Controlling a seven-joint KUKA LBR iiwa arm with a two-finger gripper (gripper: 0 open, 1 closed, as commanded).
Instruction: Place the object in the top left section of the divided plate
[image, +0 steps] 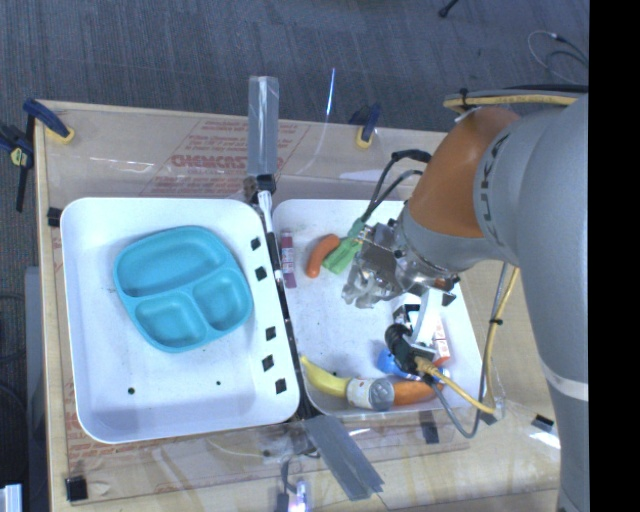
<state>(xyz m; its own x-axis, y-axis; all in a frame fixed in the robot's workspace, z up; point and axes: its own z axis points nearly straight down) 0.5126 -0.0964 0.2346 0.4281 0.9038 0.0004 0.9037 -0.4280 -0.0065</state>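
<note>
- The arm (500, 200) is reaching in from the right and hanging over the right bin (330, 390); the pincer (368, 283) is sitting low above the bin floor, near the upper middle.
- Pincer state: cannot tell from this angle, as the wrist body is covering it.
- Candidate objects are lying in the right bin: an orange piece (320, 254) and a green piece (342, 256) just beside the pincer, a banana (325, 378) and a carrot-like item (405, 393) along the lower wall.
- Which one is the target is unclear; possibly the green piece, being nearest.
- The blue divided plate (182, 287) is resting in the left bin (150, 410), well apart from the pincer; its sections are holding nothing.
- Risks: the green and orange pieces are touching, so a closure could catch both or nudge one away. A shallow grip could drop the load while crossing the divider between the bins. The plate is sitting tilted in view, so aiming at the wrong section is plausible.
</note>
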